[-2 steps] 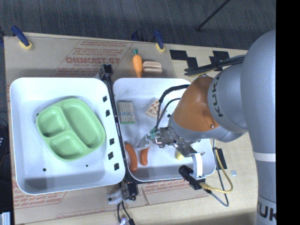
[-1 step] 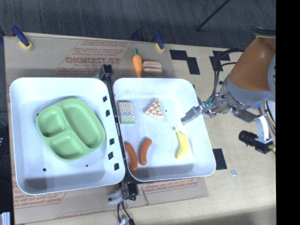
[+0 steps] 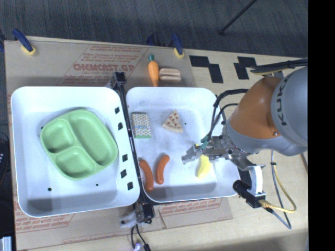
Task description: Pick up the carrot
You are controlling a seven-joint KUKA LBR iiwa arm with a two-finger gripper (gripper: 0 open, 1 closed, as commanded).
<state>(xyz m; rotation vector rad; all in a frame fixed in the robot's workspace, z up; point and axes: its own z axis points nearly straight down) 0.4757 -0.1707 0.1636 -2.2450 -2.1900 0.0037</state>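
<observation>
Cardboard-covered bench, 2 white bins; carrot [image 3: 153,72] not yet picked up.
Carrot lies outside on the cardboard, just beyond the right bin's [image 3: 209,94] far rim, beside a small bun [image 3: 169,76]. Long axis runs front-to-back, green top pointing away. Gripper [image 3: 194,154] hovers inside the right bin near a yellow banana [image 3: 203,167], well apart from the carrot; can't tell if it's parted or closed.

The grey arm [image 3: 272,116] bent in from the right, its gripper [image 3: 194,155] pointing left, angled low.
</observation>
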